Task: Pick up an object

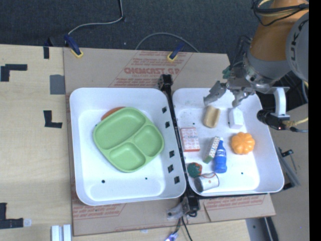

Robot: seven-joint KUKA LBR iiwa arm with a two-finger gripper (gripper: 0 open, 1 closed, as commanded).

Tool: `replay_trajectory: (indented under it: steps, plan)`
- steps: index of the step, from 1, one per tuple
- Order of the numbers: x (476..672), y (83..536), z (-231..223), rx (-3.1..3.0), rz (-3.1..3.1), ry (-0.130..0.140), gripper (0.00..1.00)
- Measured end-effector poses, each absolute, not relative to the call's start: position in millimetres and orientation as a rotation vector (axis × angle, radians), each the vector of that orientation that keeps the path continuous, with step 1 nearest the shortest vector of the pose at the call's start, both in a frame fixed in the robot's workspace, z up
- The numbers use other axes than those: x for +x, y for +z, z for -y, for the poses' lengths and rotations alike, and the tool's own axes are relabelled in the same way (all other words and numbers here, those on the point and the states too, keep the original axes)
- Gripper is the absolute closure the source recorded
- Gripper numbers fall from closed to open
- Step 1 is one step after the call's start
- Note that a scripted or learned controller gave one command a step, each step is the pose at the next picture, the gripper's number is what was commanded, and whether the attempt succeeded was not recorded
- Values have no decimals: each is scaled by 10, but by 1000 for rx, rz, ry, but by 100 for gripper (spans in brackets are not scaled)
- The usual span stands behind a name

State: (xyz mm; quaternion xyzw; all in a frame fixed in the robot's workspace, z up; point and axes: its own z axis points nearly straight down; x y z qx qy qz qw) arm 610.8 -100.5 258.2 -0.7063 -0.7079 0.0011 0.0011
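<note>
My gripper (226, 95) hangs over the far part of the right bin (266, 179), fingers spread apart with nothing between them. Just below it lie a tan roll-shaped object (211, 116) and a small white block (235, 118); nearer the front sit an orange pumpkin (243, 143), a blue bottle (219, 159) and a patterned card (189, 138). The left bin (85, 185) holds a green divided plate (128, 139). Both bins rest on cardboard sheeting (100, 69) over a pale wooden bench (30, 149), with dark carpet (50, 9) beyond.
</note>
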Motion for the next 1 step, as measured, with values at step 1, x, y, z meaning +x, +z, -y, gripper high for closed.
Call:
replay_trajectory:
  steps: [1]
  plan:
    - [5594, 1028, 1271, -2218, 2220, 3, 0]
